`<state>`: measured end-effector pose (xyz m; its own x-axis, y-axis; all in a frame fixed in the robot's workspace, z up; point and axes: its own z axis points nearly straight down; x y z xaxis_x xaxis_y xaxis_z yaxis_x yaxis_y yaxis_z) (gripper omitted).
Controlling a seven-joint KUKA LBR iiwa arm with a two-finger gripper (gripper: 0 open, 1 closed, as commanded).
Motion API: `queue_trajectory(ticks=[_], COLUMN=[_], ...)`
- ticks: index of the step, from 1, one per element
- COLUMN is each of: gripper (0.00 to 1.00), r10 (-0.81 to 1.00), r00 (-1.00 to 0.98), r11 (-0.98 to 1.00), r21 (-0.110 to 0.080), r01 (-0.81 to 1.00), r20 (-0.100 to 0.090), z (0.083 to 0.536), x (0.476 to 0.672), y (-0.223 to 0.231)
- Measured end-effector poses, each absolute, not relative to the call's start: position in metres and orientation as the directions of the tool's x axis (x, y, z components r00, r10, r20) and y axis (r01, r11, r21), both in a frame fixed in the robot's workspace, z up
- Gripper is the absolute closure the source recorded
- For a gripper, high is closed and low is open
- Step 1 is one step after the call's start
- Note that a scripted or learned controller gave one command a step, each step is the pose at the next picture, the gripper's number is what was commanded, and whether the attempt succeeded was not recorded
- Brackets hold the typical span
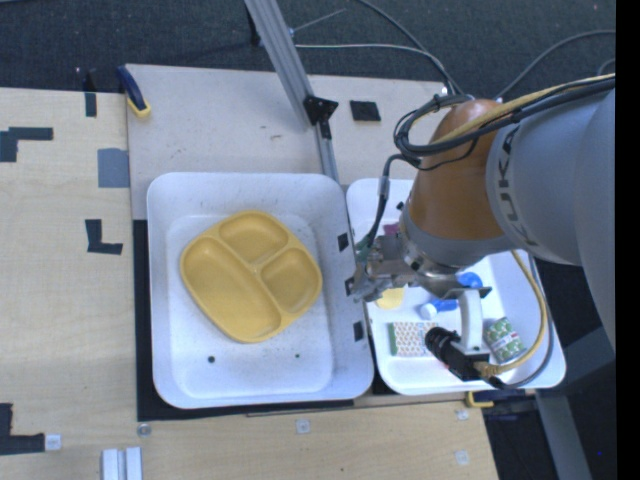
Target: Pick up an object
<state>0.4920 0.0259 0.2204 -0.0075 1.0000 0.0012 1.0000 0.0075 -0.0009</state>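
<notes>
1. Nearest me, at the front of the right bin (412, 381), lies a speckled packet (407, 338); a green-and-white packet (503, 339) sits near it, toward the bin's right side.
2. Just behind them are a small blue piece (436, 309) and a yellow piece (392, 297), close together.
3. The gripper (372, 276) hangs low over the right bin's left wall, just beside the yellow piece. I cannot tell whether it is open or closed, and I see nothing held in it.
4. In the left bin (250, 373) a yellow plate (252, 276) with 3 compartments lies flat, alone, near the middle.
5. Above the gripper, the orange band (455, 183) and grey arm (565, 168) cover the right bin's far half.
6. Farthest off, a metal pole (282, 43) slants over the bench (220, 118), and a blue-and-yellow clamp (133, 92) grips its far left corner.
</notes>
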Motion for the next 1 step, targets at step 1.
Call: queue_trajectory(ticks=[1], gripper=[1.0], r10=[1.0], r00=[-0.009], r11=[0.009], r21=[-0.002], r01=[1.0], r20=[0.001], z=[0.2255], x=[0.5001], y=[0.0834])
